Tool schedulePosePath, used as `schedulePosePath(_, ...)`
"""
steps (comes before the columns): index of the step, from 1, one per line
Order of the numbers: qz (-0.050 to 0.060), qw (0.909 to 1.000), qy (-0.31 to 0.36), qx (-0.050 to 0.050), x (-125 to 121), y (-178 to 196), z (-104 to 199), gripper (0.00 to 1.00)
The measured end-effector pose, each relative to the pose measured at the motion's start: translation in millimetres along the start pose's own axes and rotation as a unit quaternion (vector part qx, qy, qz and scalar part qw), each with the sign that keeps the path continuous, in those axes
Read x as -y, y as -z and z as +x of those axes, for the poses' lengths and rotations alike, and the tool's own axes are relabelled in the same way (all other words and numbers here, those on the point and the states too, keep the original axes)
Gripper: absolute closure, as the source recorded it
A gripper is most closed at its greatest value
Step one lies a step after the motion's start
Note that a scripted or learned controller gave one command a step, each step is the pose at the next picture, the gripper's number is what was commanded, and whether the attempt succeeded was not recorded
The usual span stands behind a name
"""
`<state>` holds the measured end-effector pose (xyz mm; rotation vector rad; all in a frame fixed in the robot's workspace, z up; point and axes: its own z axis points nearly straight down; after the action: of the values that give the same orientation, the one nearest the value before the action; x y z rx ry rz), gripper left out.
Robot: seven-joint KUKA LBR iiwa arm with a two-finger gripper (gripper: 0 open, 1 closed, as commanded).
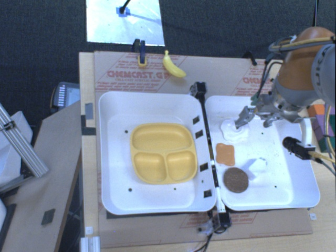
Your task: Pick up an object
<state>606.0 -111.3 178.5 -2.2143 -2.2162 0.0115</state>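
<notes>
Two bins sit side by side on my bench. In the left bin [113,140] a divided tray [161,152] lies near the middle. In the right bin [294,185] a crumpled piece [233,130] lies toward the far left, a flat square [225,154] just in front of it, and a round disc [236,179] nearer still. My gripper [257,115] hangs over the right bin's far side, just right of the crumpled piece. Behind the bins, a banana [173,66] rests on the board [220,72].

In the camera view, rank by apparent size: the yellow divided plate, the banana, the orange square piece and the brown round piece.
1. Yellow divided plate, clearly largest.
2. Brown round piece, banana and orange square piece: too alike to rank; the banana is longer but thinner and lies farther from the camera.
</notes>
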Motion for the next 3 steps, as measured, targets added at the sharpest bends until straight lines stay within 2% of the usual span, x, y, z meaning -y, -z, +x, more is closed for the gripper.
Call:
schedulePosePath(1,-0.006,1.0000,0.001,0.001,-3,7,0,0.00)
schedulePosePath(2,-0.004,1.0000,0.000,0.000,-2,-55,-5,0.00)
schedulePosePath(3,-0.005,1.0000,0.000,0.000,-3,-96,-4,0.00)
